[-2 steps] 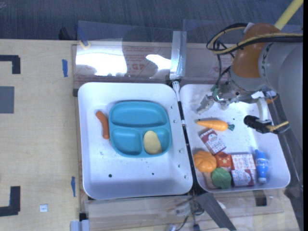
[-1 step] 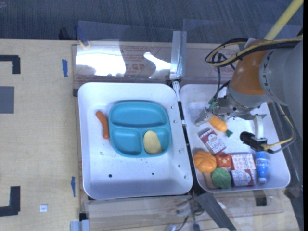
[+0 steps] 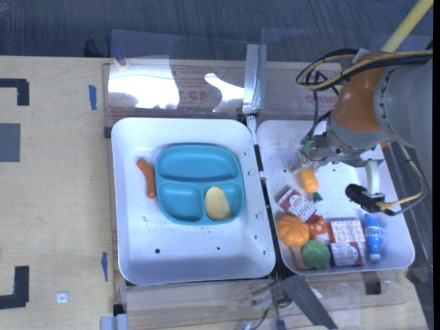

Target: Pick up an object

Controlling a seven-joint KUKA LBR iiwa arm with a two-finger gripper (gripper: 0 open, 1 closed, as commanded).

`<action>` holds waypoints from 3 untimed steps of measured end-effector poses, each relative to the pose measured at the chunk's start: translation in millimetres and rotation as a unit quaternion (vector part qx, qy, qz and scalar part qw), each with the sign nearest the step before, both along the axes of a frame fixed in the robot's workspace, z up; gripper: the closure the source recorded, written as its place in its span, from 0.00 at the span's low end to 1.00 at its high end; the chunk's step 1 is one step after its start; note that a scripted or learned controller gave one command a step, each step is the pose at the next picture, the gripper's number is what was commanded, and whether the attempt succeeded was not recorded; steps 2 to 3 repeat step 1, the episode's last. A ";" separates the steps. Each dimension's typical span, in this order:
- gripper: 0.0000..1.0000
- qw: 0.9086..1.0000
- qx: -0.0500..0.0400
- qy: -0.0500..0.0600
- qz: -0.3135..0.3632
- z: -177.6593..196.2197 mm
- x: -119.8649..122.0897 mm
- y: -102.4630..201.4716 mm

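Gripper [image 3: 307, 158] just above small orange toy [image 3: 309, 181] (right bin [image 3: 402, 253]), grip state impossible to tell

Bright, even light is falling from above across the pale wooden desk [image 3: 48, 205], and colours are reading clearly. A strong white glare is washing out the clear plastic sheet [image 3: 175, 88] behind the left shallow white bin [image 3: 127, 184], hiding what lies under it. The bin's floor is shining softly, with a faint shadow gathering along its lower rim. The sectioned blue plastic tray [image 3: 196, 163] is casting a thin dark edge on its underside. The grey robot arm with the orange band [image 3: 375, 105] is looking slightly soft, and is shading the right shallow white bin [image 3: 275, 150] below it. Small labels are staying too blurred to read.
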State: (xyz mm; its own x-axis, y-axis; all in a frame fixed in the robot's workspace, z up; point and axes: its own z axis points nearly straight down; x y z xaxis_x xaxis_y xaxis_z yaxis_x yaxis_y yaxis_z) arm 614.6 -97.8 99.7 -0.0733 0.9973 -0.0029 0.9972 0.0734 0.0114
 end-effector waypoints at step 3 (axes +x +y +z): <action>1.00 0.999 0.002 -0.001 -0.034 92.1 52.8 57.4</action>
